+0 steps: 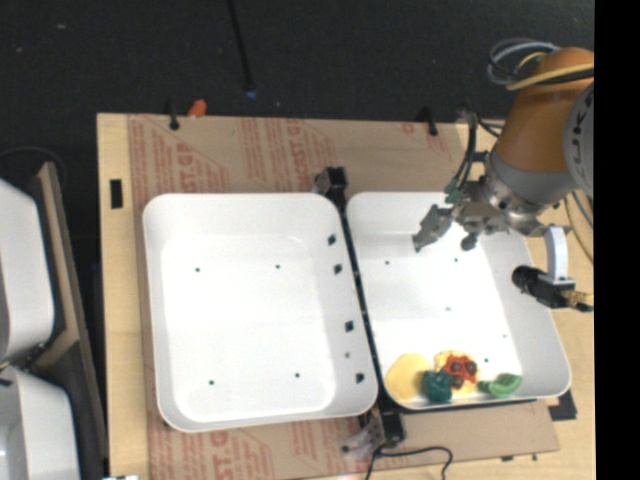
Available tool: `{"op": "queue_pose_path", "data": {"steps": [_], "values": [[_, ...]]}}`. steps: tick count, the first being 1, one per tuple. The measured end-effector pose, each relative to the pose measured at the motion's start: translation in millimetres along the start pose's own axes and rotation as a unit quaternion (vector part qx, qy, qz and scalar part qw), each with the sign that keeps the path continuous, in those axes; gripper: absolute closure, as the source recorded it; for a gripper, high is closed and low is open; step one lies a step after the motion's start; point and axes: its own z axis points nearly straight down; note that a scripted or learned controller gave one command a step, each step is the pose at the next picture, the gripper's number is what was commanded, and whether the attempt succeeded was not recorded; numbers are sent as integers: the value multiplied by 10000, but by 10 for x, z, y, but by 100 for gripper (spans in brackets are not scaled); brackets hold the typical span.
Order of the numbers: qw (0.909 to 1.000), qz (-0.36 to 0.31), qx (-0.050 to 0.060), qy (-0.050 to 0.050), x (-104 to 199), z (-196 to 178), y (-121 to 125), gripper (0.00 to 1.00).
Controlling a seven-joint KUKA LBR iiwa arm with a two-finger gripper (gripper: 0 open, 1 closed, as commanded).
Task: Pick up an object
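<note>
My gripper (447, 232) hangs over the far part of the right bin (420, 298), its two fingers spread open with nothing between them. A cluster of small objects lies at the near edge of that bin: a pale yellow disc (404, 375), a teal piece (436, 386), a red and orange toy (460, 366) and a green piece (504, 383). The gripper is well away from them, toward the bin's far side.
The left bin (240, 308) sits beside the right one, with a black divider strip (352, 288) between them. Both rest on a cardboard sheet (230, 158) on the bench. White boxes (20, 268) stand at the left edge.
</note>
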Motion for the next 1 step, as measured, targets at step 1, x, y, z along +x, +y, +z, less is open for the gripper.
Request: {"op": "queue_pose_path", "data": {"steps": [1], "values": [[10000,30,55,5,-498,1237,-667,0]]}}
